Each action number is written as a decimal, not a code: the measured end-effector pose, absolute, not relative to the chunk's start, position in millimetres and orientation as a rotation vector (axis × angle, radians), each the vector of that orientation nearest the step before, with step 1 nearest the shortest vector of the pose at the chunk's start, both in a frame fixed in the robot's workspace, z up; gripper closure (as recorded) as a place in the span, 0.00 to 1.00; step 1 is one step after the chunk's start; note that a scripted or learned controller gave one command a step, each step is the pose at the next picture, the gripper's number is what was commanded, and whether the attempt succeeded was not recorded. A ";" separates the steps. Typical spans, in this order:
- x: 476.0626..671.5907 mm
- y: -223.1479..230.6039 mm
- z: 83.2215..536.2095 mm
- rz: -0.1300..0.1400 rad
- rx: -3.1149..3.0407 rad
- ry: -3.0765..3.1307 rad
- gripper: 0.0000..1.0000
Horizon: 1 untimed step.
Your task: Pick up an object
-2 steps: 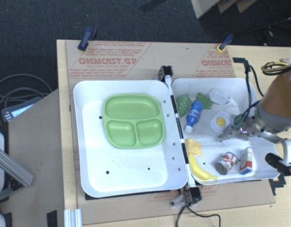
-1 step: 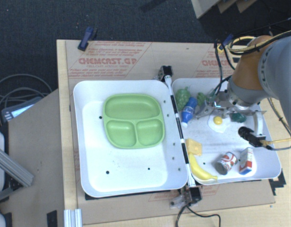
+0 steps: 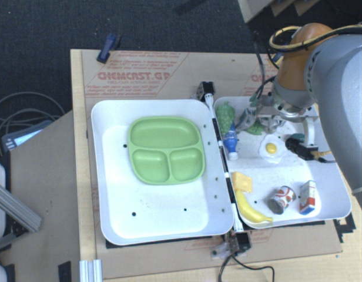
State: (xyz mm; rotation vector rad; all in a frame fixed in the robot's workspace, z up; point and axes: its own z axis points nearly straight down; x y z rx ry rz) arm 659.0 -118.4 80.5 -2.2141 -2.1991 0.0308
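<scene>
My gripper hangs low over the far end of the right bin, below the orange band of the arm. Right under it lies a small green thing, partly hidden by the gripper. To its left a knobbly green item rests against the bin's left wall, with a small blue bottle just in front of it. A toy fried egg lies a little nearer than the gripper. Toward the front are a yellow cheese wedge, a banana, a can and a red and white carton.
The left bin holds a green divided plate. The bins meet at a clipped rim running front to back. A blue clip lies on the bench's far left corner. The grey arm covers the right bin's far right corner.
</scene>
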 end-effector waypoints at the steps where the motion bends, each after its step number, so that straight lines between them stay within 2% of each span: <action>1: 659.2 -117.5 90.1 0.031 -2.212 -2.203 1.00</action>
